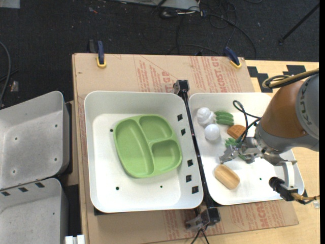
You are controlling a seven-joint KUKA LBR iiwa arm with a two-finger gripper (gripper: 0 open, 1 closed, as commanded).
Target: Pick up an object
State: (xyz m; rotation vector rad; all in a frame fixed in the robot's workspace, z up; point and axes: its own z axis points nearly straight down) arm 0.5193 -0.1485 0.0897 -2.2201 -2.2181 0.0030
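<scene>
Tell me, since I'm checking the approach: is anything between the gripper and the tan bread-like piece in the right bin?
Nothing visible. The gripper sits low in the right bin, just above the tan bread-like piece, with bare bin floor between them. The white balls lie farther back.

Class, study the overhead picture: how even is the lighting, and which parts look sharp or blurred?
Camera view: light is bright and fairly even on the two white bins, with soft shadows along their walls; the green divided plastic plate looks sharp; the dark floor behind stays dim; the hand is small and somewhat indistinct.
</scene>
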